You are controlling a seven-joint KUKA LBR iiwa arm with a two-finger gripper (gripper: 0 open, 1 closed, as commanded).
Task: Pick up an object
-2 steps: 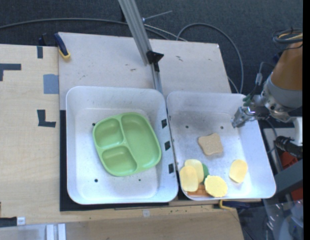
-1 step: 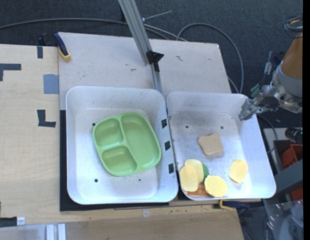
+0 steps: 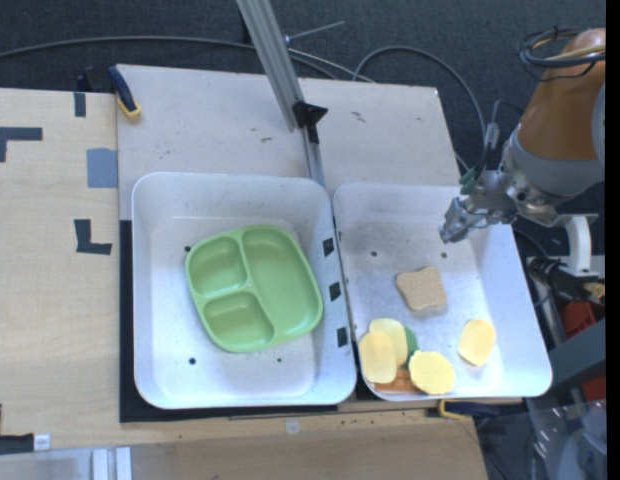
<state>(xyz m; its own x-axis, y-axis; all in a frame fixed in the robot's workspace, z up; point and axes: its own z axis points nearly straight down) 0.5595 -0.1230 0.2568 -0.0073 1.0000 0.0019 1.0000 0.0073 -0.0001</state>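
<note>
Pictured from above at the approach stage of a pick, with nothing lifted yet. Shows the gripper [image 3: 458,226] hanging over the upper right part of the right bin [image 3: 514,268], at the end of the grey arm with its orange band [image 3: 565,88] reaching in from the right. Cannot tell whether the claw is wide or narrow, too small and dark at this slant; carries nothing visible. Finds the candidates for the pick lower down in that same bin: a tan slice of bread [image 3: 421,289] near the middle, lying alone and apart from the claw, then a lone yellow piece [image 3: 477,341] toward the right wall, and a cluster of three yellow pieces [image 3: 400,358] crowded at the near edge over something green [image 3: 409,341]. Leaves the left bin [image 3: 140,268] to a green divided tray [image 3: 254,288], well away from the arm. Also takes in a metal pole [image 3: 275,48] slanting across the bench behind the bins. Judged from the layout, calls next for a move down and toward the near left, most likely to the bread as the closest and least crowded item, then a descent square over it and a closing grip. Risks, by the same reckoning, a slip on the low, flat slice, or a nudge against the bin floor instead of a clean hold.
</note>
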